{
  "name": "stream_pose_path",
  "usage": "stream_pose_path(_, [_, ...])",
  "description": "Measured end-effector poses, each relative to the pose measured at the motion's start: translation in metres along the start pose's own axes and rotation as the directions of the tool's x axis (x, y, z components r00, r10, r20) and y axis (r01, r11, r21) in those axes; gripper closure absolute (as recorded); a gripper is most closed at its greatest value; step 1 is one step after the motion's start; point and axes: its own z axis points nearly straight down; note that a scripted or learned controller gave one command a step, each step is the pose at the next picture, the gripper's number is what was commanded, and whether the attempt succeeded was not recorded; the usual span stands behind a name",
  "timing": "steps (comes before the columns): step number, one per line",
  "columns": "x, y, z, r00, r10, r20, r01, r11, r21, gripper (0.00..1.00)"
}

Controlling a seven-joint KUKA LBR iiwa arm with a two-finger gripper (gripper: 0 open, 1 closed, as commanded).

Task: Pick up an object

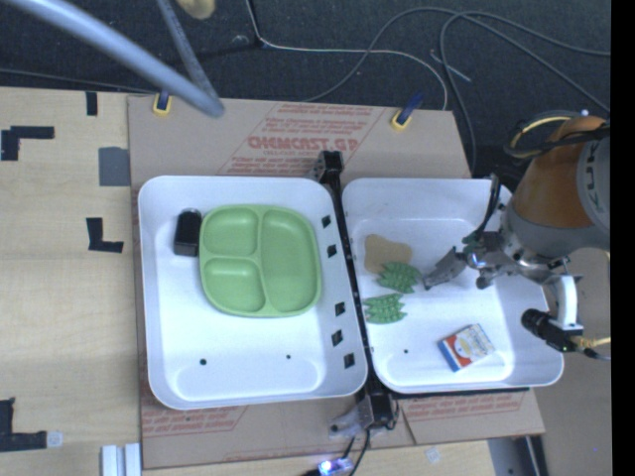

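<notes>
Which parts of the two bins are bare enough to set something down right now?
Left bin: a bare strip along the near edge, below the green divided plate. Right bin: bare along the far wall, above the tan piece. Crowded near the divider, where two green toys lie beside the gripper, with the small box nearer.

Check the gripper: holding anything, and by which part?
Nothing held. The gripper hangs over the right bin, its tip beside the green toy with nothing between its fingers.

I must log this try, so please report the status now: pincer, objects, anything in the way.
Pincer low in right bin, beside green toy, nothing seen held. Tan piece, second green toy, small box lie free. Path clear.
</notes>
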Motion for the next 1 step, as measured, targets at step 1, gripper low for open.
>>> stream_pose_path(1, [0.0002,0.0005,0.0457,1.000,-0.001,0.003,0.001,1.000,-0.006,0.00])
